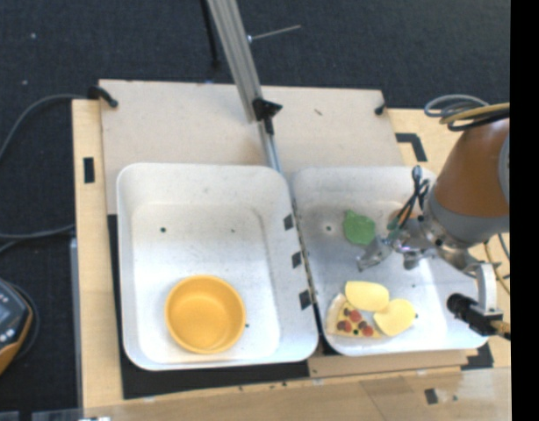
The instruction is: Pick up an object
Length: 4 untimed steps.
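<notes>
Over on the far left, the left bin [147, 200] holds a yellow bowl [204, 313] sitting upright near its front edge, well apart from me. Between the two bins a grey metal post [239, 55] slants up and away toward the back of the bench.

Moving right, the right bin [331, 191] carries the things nearest my reach: a small green piece [360, 228] lying flat toward the middle, and nearer the front edge a cluster of a pale yellow piece [366, 295], a second yellow piece [395, 317] touching it, and a pizza slice [350, 321] tucked partly under them.

My gripper [381, 251] hangs low over the right bin, just beside the green piece on its right and front side, with the yellow cluster close below in the view. Whether I am spread or closed I cannot tell; the tips blur into the white floor, and nothing shows between them.

I judge this to be the approach step, with no object taken yet. The green piece looks the likeliest target. The next move calls for centring over it and coming down square, since it lies thin and flat and could easily slide away or slip out.
</notes>
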{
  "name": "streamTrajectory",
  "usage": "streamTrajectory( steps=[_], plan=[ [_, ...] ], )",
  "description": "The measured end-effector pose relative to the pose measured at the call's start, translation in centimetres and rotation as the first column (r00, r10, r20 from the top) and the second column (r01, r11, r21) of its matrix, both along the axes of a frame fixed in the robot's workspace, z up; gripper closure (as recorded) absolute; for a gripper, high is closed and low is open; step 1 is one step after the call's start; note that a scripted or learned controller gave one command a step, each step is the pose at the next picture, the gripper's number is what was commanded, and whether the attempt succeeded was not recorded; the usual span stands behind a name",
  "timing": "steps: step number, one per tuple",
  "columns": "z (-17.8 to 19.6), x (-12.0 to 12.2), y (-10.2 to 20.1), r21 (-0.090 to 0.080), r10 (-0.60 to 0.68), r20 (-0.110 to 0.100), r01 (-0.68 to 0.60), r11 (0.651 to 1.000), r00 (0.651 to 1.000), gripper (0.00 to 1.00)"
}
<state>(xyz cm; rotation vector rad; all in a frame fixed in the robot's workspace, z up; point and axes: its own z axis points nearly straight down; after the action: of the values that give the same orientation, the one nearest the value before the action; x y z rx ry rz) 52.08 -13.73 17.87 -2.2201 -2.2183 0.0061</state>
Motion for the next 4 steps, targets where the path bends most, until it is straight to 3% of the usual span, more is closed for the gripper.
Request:
streamTrajectory(
  steps=[1,2,4],
  plan=[
    [-6.3,0.3,0.0,0.000,0.000,0.000,0.000,1.000,1.000,0.00],
    [-4.8,0.6,-0.1,0.000,-0.005,0.009,0.005,1.000,1.000,1.00],
    [3.4,1.6,0.4,-0.001,0.004,0.011,-0.004,1.000,1.000,1.00]
  ],
)
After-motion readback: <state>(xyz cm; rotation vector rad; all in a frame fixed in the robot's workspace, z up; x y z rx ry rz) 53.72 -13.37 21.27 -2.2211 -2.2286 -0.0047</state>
